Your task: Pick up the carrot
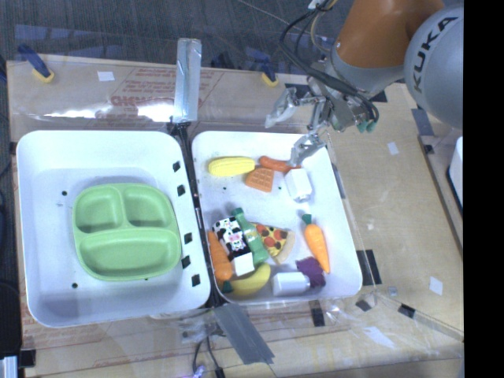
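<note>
The carrot [316, 245] was a short orange toy with a small green top, tapering to a rounded tip. It lay by the right wall of the right bin [344, 211], green end pointing toward the far side, its tip just beside a purple piece [313, 272]. A white block [298, 184] sat near it, farther up the bin. Another orange piece [220, 257] lay along the bin's left wall, beside a cow-patterned block [230, 235]. The hand [303, 126] hung over the bin's far edge, well apart from the carrot; its fingers stood apart, with nothing between them.
</note>
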`<state>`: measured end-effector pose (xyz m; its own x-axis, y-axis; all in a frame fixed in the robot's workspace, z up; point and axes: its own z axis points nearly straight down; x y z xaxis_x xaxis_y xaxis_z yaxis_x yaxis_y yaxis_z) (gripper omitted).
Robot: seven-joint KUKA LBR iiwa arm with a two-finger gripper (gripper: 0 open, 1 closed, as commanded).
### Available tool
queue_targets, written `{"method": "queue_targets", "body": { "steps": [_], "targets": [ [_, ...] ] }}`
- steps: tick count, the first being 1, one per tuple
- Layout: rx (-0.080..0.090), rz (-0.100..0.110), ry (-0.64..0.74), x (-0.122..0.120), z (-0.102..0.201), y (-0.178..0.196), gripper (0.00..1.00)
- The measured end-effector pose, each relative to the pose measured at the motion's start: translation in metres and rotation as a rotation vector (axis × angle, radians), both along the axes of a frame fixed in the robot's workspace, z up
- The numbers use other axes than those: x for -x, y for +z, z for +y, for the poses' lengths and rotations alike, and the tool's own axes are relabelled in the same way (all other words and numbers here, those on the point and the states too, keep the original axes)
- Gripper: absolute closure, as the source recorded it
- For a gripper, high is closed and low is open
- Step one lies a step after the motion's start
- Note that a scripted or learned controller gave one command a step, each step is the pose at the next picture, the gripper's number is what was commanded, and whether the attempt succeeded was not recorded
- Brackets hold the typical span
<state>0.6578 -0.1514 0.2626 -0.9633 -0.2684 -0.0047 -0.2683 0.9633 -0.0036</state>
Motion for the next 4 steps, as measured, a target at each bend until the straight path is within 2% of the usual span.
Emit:
{"method": "queue_targets", "body": {
  "steps": [1,2,3,4],
  "targets": [
    [-0.006,0.015,0.063,0.04,-0.035,-0.167,0.0],
    [-0.002,0.002,0.07,0.035,-0.033,-0.151,1.0],
    [-0.002,0.002,0.071,0.035,-0.033,-0.151,0.0],
    [0.002,-0.008,0.257,0.104,-0.055,-0.165,0.0]
  ]
}}
